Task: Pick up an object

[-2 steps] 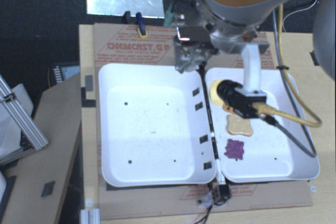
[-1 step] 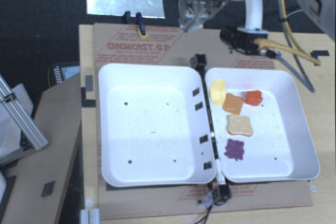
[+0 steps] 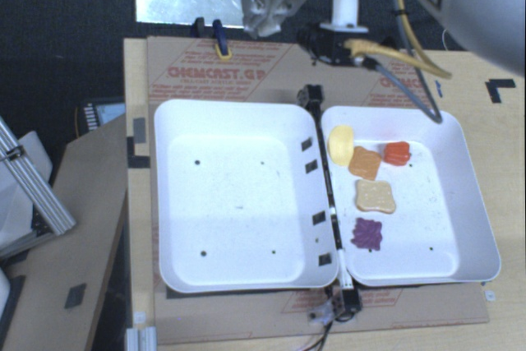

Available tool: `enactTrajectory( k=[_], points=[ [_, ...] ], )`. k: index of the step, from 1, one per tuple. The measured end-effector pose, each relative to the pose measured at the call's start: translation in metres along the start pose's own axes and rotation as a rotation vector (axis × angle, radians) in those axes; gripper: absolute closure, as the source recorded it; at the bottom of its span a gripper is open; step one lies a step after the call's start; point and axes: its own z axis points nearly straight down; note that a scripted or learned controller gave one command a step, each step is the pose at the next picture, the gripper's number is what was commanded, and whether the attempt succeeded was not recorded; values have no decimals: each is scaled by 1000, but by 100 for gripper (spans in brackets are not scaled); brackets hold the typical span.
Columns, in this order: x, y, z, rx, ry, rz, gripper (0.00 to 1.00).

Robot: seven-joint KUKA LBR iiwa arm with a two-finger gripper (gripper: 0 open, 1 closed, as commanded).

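— Where are you right now?

— My fingers (image 3: 265,12) hang at the far edge of the worktop (image 3: 246,70), beyond both bins, over the brown printed board. They point down and look drawn close together at the tips, with nothing between them.

— And the things to pick from?

— All in the right bin (image 3: 468,177), well apart from me. A yellow piece (image 3: 341,143) lies near the divider at the far end. Just beside it, touching or nearly so, is an orange-brown block (image 3: 366,163), and next to that a small red piece (image 3: 397,153). Nearer the camera lies a tan slice shaped like toast (image 3: 375,196), and nearer again a purple cluster (image 3: 366,234).

— What about the other bin?

— The left bin (image 3: 164,177) shows its white floor with a few small dark dots.

— Anything else around you?

— A yellow cable (image 3: 403,53) and a grey one run from my arm down toward the right bin's far rim. A blue-and-yellow clip (image 3: 220,41) sits on the board's far edge.
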Motion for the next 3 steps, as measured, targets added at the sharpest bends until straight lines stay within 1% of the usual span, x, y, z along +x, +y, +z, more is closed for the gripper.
enactTrajectory(
  k=[1, 2, 3],
  points=[
    [-107, -54, 104, 14, -6, 15, 100],
    [-133, -103, 133, 6, -2, 9, 100],
    [-103, -100, -5, -15, 5, 0, 100]
  ],
)
